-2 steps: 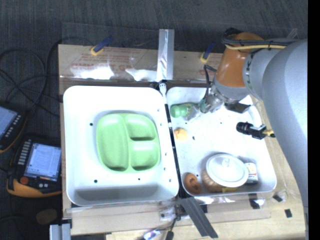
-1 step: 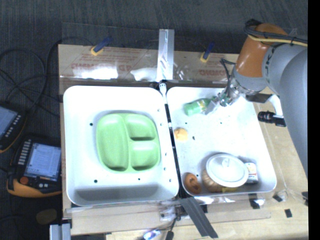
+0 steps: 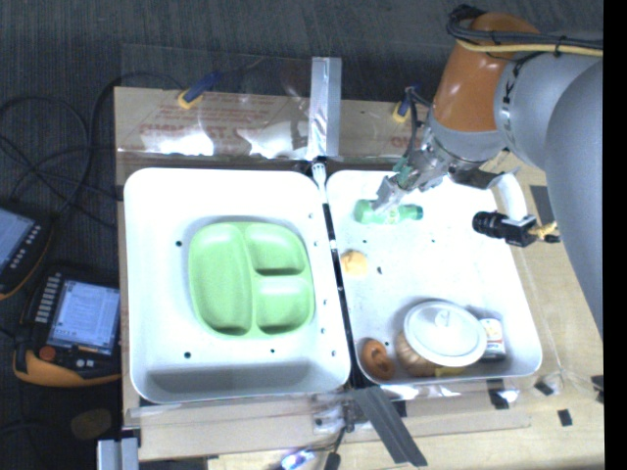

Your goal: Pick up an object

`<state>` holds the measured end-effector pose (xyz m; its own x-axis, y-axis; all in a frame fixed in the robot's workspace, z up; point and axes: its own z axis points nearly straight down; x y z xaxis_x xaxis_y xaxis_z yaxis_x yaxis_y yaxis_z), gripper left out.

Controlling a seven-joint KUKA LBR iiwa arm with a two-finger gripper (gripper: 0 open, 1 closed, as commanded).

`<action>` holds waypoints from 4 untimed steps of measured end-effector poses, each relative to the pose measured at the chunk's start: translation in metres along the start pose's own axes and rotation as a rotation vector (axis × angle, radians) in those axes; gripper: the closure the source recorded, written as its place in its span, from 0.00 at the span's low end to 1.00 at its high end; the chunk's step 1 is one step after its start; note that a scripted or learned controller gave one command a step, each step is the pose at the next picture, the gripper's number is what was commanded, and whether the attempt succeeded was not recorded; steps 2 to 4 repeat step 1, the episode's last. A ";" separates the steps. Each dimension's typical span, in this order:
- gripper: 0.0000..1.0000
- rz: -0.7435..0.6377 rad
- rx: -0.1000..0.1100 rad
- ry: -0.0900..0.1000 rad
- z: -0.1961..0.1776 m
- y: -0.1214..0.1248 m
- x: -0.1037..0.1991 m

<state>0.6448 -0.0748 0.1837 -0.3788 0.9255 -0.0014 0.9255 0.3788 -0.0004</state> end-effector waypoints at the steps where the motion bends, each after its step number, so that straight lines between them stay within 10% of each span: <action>1: 1.00 0.479 0.004 -0.002 0.054 -0.015 -0.058; 4: 1.00 0.479 0.004 -0.002 0.054 -0.015 -0.058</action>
